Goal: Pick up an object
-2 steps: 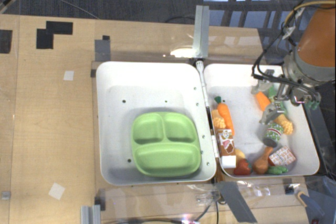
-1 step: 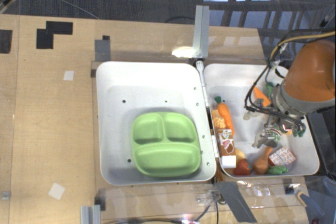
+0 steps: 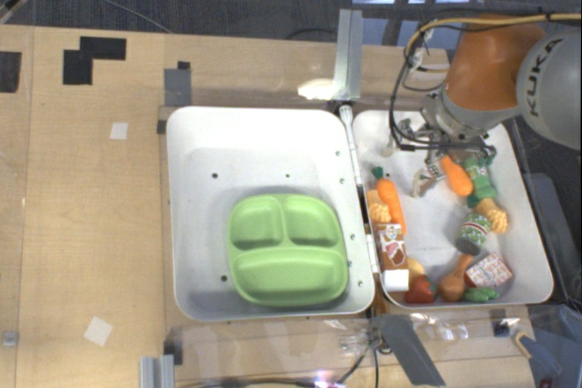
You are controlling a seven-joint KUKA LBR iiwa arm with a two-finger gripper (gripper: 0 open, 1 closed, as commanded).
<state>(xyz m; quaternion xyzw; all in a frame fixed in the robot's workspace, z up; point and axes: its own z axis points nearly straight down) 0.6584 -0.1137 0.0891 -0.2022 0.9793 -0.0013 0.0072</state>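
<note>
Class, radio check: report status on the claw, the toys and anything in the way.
Claw low in the right bin, beside an orange carrot. Nothing seen gripped. More toys crowd the near edge; green plate sits in the left bin.

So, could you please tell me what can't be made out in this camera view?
- The tool: the orange-banded wrist above it covers its base, and the fingers are too small to tell open from shut.
- The carrot under the tool: contact with it can't be judged.
- The label on the small carton: too small and blurred to read.
- Toys in the right bin's front corner: overlapping, hard to identify.
</note>
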